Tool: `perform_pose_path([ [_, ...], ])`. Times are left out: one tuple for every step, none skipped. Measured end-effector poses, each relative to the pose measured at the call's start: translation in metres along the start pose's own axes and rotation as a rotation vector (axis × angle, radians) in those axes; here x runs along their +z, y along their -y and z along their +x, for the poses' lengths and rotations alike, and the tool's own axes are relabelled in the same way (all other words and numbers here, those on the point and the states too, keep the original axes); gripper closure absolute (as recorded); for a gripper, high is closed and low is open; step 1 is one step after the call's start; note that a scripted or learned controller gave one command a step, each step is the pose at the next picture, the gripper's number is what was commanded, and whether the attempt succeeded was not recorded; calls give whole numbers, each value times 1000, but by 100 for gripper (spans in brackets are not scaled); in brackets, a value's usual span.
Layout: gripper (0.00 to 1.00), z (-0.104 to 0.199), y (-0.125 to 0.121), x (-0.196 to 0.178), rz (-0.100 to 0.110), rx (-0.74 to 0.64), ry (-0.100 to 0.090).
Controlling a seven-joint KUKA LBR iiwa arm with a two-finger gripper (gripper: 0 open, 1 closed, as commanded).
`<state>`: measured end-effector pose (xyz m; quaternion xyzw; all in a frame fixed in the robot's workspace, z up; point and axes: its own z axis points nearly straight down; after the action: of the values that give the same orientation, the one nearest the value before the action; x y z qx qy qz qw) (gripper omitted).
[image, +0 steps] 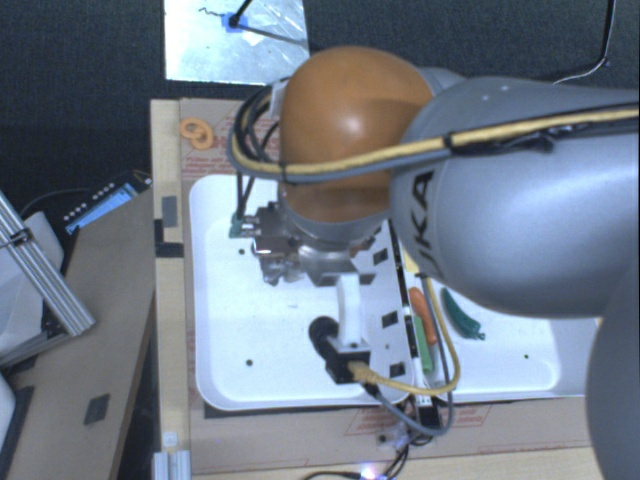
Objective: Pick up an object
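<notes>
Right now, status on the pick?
Gripper low over left bin, fingers hidden. Green object and orange object lie in right bin. Arm blocks view.

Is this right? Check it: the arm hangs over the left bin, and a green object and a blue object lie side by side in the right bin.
One detail is off. In the camera view the arm does hang over the left bin, and a green object lies in the right bin, but the object beside it is orange, not blue.
</notes>
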<state>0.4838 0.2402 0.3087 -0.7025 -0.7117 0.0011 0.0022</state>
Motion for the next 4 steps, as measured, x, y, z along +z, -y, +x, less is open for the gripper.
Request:
perform_pose_path([
  [100,-6,-3,15,-4,12,1],
  [100,-6,-3,-96,-17,8,-5],
  [100,-5,-3,-100,-8,3,-1],
  [100,-5,-3,-111,-10,-2,-2],
])
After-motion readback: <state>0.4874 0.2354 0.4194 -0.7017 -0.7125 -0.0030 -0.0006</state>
